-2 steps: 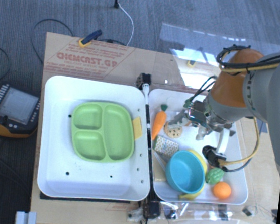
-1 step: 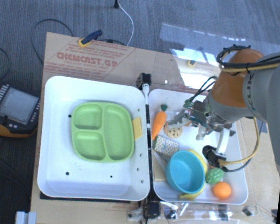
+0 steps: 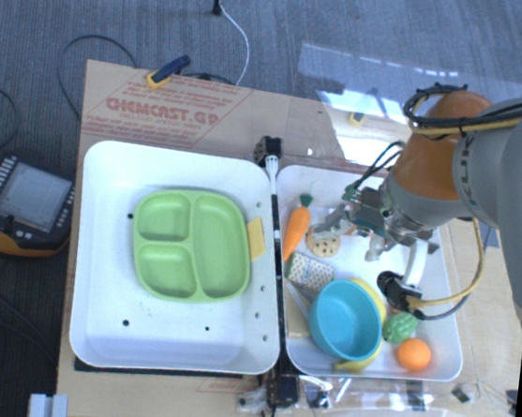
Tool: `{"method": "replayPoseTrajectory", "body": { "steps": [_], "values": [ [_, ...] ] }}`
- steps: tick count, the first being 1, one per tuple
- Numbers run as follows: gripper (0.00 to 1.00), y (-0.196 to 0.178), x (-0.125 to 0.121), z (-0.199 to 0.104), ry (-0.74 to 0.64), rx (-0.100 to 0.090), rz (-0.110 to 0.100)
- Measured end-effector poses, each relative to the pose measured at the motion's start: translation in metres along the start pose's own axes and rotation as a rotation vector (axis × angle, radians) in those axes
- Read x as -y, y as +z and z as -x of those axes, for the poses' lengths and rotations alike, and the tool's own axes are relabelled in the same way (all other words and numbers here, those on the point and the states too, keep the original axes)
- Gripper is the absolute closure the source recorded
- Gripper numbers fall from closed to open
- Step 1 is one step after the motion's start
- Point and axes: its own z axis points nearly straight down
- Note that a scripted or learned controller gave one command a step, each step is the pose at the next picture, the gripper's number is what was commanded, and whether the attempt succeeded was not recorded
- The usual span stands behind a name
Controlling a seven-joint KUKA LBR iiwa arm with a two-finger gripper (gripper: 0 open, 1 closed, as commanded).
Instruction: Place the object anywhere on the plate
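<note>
Gripper (image 3: pixel 364 227) hovered near cookie (image 3: pixel 324 246); finger state unreadable, probably nothing held. Best: centre over one item, descend straight, then carry to plate (image 3: pixel 190 244).

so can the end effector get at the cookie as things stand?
Probably yes. The end effector hangs in the right bin right beside the cookie, whose top is uncovered. The carrot and the blue bowl lie close by, so it's a tight approach.
</note>
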Motion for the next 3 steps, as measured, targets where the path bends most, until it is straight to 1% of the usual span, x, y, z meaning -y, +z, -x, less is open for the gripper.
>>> {"method": "replayPoseTrajectory", "body": {
  "steps": [3],
  "values": [
    [0.0,0.0,0.0,0.0,0.0,0.0,0.0]
  ]
}}
